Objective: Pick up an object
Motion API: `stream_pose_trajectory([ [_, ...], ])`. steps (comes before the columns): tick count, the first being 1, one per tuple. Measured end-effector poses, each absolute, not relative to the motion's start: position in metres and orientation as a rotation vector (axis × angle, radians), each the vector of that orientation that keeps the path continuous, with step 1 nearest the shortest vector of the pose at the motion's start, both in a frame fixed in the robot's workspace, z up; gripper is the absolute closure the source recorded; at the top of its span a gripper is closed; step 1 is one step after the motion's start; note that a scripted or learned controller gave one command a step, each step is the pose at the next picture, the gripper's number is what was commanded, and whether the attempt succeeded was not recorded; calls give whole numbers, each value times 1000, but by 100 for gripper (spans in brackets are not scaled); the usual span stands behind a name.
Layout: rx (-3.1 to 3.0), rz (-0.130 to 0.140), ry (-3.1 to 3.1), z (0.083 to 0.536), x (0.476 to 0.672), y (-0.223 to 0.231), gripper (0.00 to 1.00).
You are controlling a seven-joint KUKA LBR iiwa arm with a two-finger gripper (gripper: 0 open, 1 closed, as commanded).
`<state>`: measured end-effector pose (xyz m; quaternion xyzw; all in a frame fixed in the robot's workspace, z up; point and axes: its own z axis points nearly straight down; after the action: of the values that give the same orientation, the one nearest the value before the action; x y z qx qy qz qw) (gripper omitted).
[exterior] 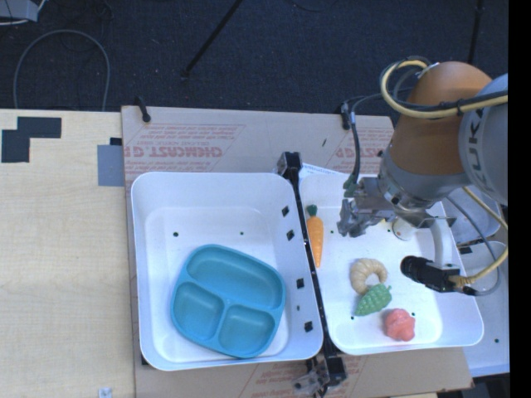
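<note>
Orange toy carrot (315, 237) lies lengthwise in the right bin (465, 332), close against the divider wall and just left of the gripper (353, 220). It is the nearest candidate for the pick. Three others lie lower in the same bin: a pale pastry piece (367, 272), a green toy (374, 298) touching its lower edge, and a pink-red toy (399, 324) near the green one. The left bin (143, 222) holds a blue divided plate (228, 299).

Gripper state: you cannot tell from this slant whether it is spread or pressed together, since the wrist body hides much of it. Nothing shows gripped in it.

Arm pose: the arm reaches in from the right, with its orange band (436, 123) above the upper part of the right bin and the gripper pointing down. It appears to be low over the bin floor, though height is hard to judge here.

Recommendation: if you take the carrot, shift left and close across its narrow width, not along its length. The divider leaves little room on that side, so centre the tool carefully. The pastry piece probably offers the more open approach, but the green toy touching it may be disturbed.
</note>
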<state>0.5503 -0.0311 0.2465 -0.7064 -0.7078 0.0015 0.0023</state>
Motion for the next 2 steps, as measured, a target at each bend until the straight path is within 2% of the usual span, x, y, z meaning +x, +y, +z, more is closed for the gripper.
stream_pose_trajectory([
  [2,-2215,5,-2221,227,526,60,100],
])
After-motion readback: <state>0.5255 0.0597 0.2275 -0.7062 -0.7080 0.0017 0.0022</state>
